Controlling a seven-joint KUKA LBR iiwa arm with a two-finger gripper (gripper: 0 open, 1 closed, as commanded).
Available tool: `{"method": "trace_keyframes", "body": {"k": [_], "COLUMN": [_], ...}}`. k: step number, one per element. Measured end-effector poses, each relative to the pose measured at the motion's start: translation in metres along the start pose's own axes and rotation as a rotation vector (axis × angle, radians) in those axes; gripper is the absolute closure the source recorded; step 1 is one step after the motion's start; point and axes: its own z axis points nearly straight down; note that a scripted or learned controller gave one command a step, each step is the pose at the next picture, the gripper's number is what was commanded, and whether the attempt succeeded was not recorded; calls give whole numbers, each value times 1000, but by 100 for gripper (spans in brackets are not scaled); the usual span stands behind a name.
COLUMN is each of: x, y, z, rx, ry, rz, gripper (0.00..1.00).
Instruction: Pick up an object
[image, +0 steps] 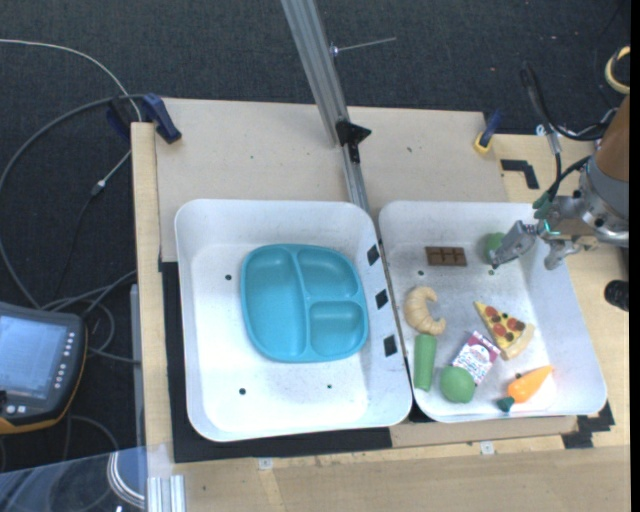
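Pincer (531, 247) is seen spread open at the right bin's (590, 345) far right corner, nothing held between its fingers. A green object (493, 242) lies just beside its left fingertip. Chocolate bar (445, 257), croissant (426, 309), pizza slice (503, 327) and carrot (527, 385) are spread nearer the front edge.

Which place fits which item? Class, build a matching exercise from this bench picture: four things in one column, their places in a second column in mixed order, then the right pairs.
Things
1. blue tray
2. chocolate bar
3. carrot
4. croissant

Places
A. near corner of the right bin, beside the pizza slice
B. far part of the right bin, left of the gripper
C. alone in the left bin
D. right bin, just above the green cucumber

Pairs: 1-C, 2-B, 3-A, 4-D
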Motion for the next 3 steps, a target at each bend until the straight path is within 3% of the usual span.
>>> {"method": "trace_keyframes", "body": {"k": [1, 3], "x": [0, -1], "y": [0, -4], "z": [0, 104], "rx": [-1, 3], "ry": [0, 0], "rz": [0, 1], "gripper": [0, 0]}}
